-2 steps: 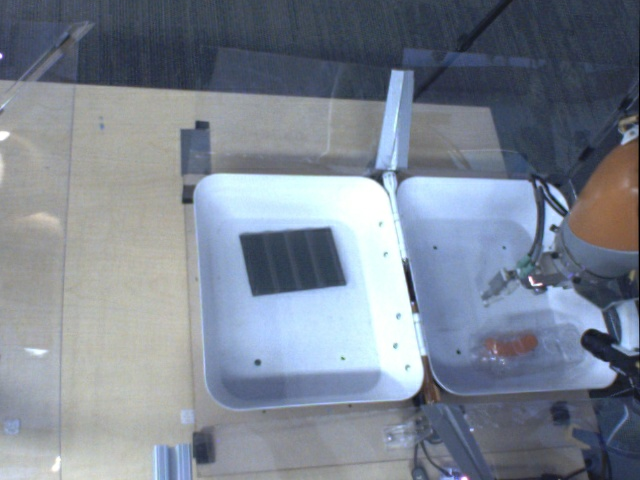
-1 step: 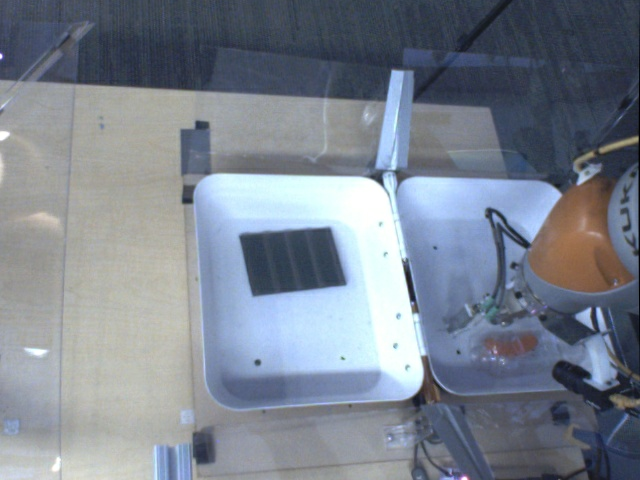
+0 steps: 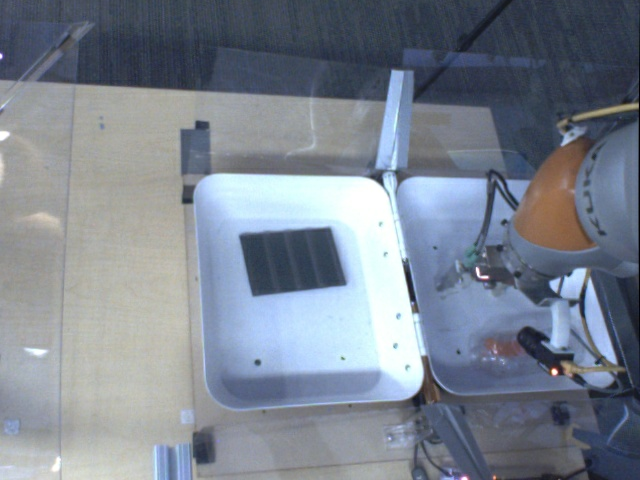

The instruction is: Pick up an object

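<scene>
In the left bin [image 3: 225, 268] a dark grey ribbed rectangle [image 3: 293, 260] lies flat in the upper middle. My gripper [image 3: 468, 269] is low in the right bin [image 3: 430, 208], near its middle, below the arm's orange band [image 3: 552, 208]. A small clear item [image 3: 447, 282] lies at the gripper's tip; I cannot tell whether they touch. Nearer the front of the right bin rests a clear item with a reddish patch [image 3: 493, 349], apart from the gripper.
A grey metal bar [image 3: 394, 123] stands behind the gap between the bins. Cables and a black part with an orange tip [image 3: 545, 356] hang from the arm over the right bin's front right. Wooden bench top surrounds the bins.
</scene>
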Robot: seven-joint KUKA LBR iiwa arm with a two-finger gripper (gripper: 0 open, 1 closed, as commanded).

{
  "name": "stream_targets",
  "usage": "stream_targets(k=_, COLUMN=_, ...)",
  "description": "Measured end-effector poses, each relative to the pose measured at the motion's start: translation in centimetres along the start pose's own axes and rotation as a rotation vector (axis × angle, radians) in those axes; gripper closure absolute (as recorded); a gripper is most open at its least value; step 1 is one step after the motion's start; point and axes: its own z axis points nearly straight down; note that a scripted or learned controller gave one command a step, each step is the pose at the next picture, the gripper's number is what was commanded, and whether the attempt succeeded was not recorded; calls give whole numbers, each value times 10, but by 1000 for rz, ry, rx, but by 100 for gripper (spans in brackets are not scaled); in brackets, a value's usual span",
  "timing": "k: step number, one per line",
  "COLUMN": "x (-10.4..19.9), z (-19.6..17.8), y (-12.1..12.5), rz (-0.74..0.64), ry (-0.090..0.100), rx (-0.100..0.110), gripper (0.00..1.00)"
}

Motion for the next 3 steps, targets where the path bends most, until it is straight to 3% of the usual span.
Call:
stream_targets(k=1, x=11, z=2, y=56, rz=111, ry=0, rx=1, gripper=0)
stream_targets(k=2, x=-57, z=-95, y=96, rz=23, ry=-2, rx=5, gripper=0)
stream_targets(k=3, x=-54, z=2, y=44, rz=76, ry=-2, rx=3, gripper=0)
